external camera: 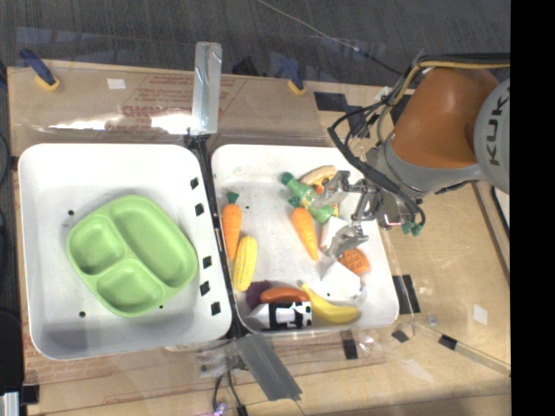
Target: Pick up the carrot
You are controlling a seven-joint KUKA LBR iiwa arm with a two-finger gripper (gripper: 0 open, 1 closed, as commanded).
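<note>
Two carrots lie in the right bin (260, 159). One carrot (304, 232) is in the middle, tilted, with its top near a green toy (301, 191). The other carrot (231, 225), with a green stalk, rests by the bin's left wall above a corn cob (244, 263). My gripper (344, 210) hangs over the bin's right side, just right of the middle carrot. Its fingers (347, 235) stand open with nothing between them. The orange wrist band (438, 115) is above and to the right.
A hot dog (317, 176), an orange-red piece (355, 262), a banana (334, 311), a purple eggplant (255, 294) and a black-and-white item (290, 315) crowd the right bin. The left bin (43, 172) holds a green divided plate (130, 254).
</note>
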